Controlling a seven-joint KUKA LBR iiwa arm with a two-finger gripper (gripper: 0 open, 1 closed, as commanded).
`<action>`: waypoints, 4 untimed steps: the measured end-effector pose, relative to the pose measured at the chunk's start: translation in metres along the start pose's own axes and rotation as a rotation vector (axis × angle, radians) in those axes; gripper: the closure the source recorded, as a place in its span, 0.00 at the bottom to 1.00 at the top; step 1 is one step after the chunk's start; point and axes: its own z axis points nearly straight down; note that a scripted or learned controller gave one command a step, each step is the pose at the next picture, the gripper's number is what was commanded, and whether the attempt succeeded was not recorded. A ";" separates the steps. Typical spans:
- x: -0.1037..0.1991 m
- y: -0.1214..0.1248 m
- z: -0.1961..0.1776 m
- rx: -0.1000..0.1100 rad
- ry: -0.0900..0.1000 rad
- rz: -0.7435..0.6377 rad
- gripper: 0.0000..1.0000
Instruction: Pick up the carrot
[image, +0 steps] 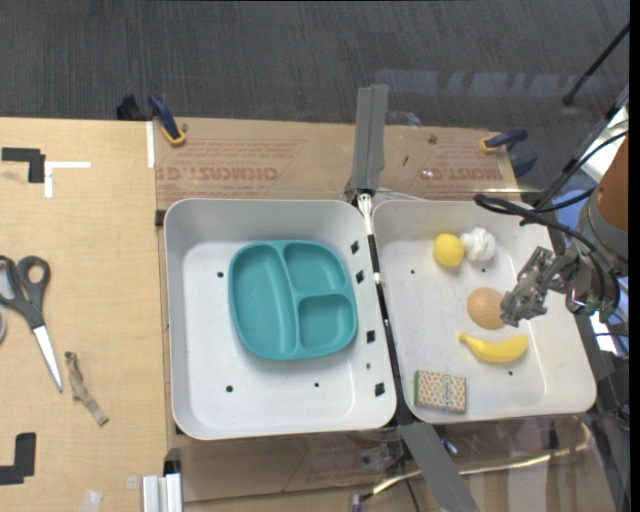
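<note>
Claw (520, 300) hung low in the right bin (560, 395), just at the right edge of an orange-tan lump (484, 308), touching it or very nearly. Whether the claw was released or clenched could not be told, and nothing was seen in its grasp.

Far to the left of the lump, scissors (30, 300) lay on the tabletop (80, 230). Nearer, but still left of it, a teal divided plate (293, 298) sat in the left bin (200, 215). Below and a little left of the lump lay a small patterned block (441, 391). Above and slightly left sat a yellow ball-like fruit (449, 250), with a white crumpled thing (480, 243) straight above the lump and touching that fruit. Just below the lump rested a banana (494, 347).

No plainly carrot-shaped thing could be made out. The lump, by its colour, was the likeliest carrot. On that reading the task was at the approach stage. The reach looked done, while the grip and the lift were not yet made, since the lump sat on the bin floor.

It looked rounded, hardly longer one way than the other, with its right side hidden behind the claw. Its long axis and the way it pointed could therefore not be told.
</note>
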 end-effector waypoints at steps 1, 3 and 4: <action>-0.020 -0.044 -0.086 0.001 -0.004 0.024 1.00; -0.028 -0.039 -0.004 0.000 -0.001 -0.617 1.00; -0.015 0.036 0.008 -0.001 0.000 -0.535 1.00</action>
